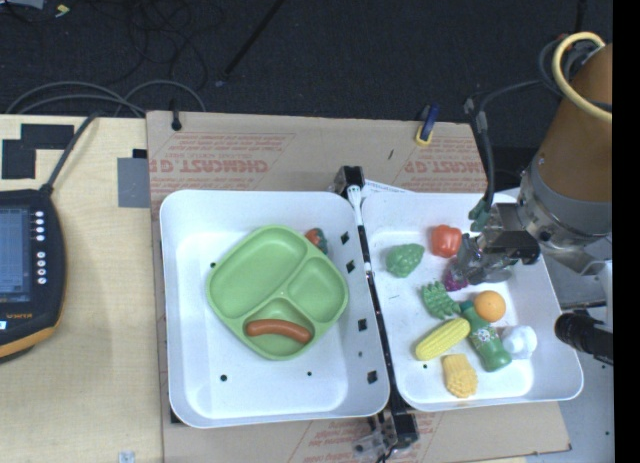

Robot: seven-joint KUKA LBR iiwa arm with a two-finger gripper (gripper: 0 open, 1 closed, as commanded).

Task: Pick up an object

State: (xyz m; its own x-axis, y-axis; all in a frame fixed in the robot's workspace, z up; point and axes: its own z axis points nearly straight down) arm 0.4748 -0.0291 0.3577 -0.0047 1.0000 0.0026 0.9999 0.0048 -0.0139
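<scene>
**Two bins, toy food**

The left bin (190, 371) holds a green plate (278, 291) with a sausage (279, 329). The right bin (560, 381) holds corn (442, 338), an orange (489, 305) and a tomato (446, 241); the gripper (470, 269) hangs over them.

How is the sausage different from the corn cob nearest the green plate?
The sausage is reddish-brown and smooth; the corn cob is yellow and bumpy. The sausage lies on the green plate in the left bin; the corn cob lies directly in the right bin. Both are long toy foods.
</scene>
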